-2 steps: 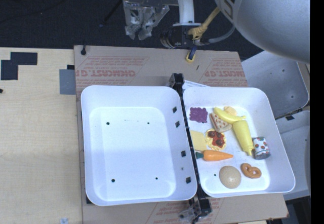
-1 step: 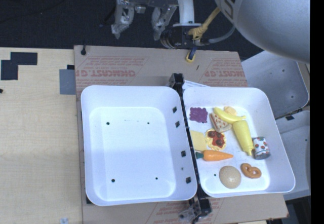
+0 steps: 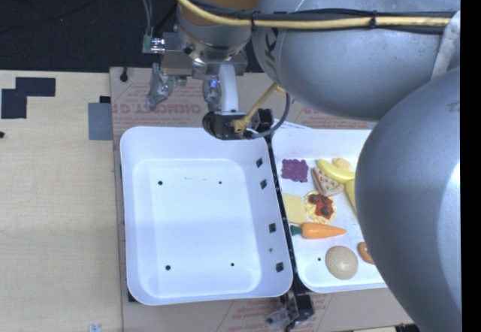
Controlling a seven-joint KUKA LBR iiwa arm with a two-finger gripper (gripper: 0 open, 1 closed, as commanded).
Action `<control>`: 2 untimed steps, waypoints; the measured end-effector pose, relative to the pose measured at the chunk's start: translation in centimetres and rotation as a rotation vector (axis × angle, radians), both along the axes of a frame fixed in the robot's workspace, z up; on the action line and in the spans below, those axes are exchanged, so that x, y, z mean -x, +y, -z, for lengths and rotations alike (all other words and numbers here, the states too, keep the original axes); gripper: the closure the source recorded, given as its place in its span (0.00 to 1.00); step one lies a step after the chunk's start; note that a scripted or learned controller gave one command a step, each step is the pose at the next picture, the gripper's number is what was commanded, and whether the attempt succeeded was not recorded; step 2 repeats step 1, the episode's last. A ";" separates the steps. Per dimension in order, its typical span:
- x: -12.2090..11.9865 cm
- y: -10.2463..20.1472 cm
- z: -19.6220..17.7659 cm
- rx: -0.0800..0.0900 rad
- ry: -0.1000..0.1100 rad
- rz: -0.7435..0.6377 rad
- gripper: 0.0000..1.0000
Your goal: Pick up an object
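Overhead, left bin: white bin [image 3: 197,289] with plain floor and a few small dark holes, nothing lying in it
Right bin: second white bin [image 3: 301,259] touching the left one along a dark clipped seam; its right part is hidden behind the grey arm [image 3: 361,30]
Right bin contents: a purple grape cluster [image 3: 294,170] near the far left corner; a yellow banana [image 3: 335,170] just beside it; a slice of toy toast [image 3: 326,183] under the banana; a yellow cheese wedge [image 3: 294,209] against the left wall; a red and dark piece [image 3: 323,206] touching the cheese; an orange carrot [image 3: 323,231] lying across the middle; a tan egg [image 3: 341,262] near the near edge; an orange item [image 3: 365,251] half hidden by the arm
Gripper: gripper [image 3: 192,90] hangs beyond the far edge of the left bin, over the brown board; jaws spread apart, with nothing between them
Task object: the toys lie in the right bin, well apart from the jaws
Bench: pale wood bench [image 3: 52,210] with dark blue-grey blocks at the far left; brown cardboard [image 3: 117,173] under the bins
Room: dark floor with cables behind
Writing: red print on the cardboard, too small to read
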State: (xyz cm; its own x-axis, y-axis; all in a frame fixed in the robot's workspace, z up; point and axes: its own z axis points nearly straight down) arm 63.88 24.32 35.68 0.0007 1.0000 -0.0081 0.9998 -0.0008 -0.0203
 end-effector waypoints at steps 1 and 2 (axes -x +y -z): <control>0.0 0.0 12.4 -0.002 -0.005 0.000 0.00; 0.0 0.0 12.4 -0.002 -0.005 0.000 0.00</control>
